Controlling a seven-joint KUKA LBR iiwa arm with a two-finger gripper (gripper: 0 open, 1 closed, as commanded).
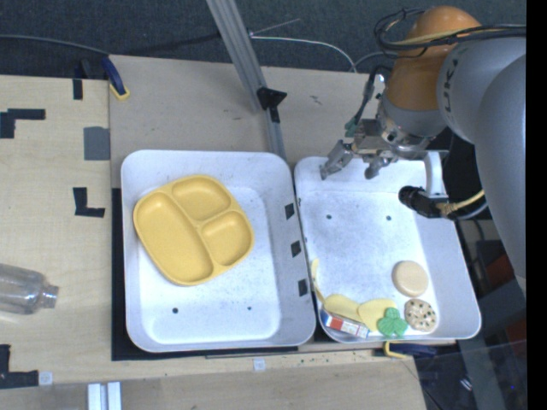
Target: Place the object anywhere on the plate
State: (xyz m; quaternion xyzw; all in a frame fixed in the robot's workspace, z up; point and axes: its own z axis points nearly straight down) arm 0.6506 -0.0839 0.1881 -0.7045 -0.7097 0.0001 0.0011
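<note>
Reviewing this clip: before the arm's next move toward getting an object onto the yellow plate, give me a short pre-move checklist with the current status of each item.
1. Gripper holds nothing: ok, its two fingers are spread with only air between them.
2. Yellow plate free to receive: ok, it lies flat in the left bin with bare compartments.
3. Objects available: ok, a tan round piece, a speckled cookie, a green piece and a yellow piece sit at the right bin's near edge.
4. Gripper above a target: not ok, it hangs at the bin's far edge, away from the cluster.
5. Objects well separated: not ok, most touch or overlap.
</note>
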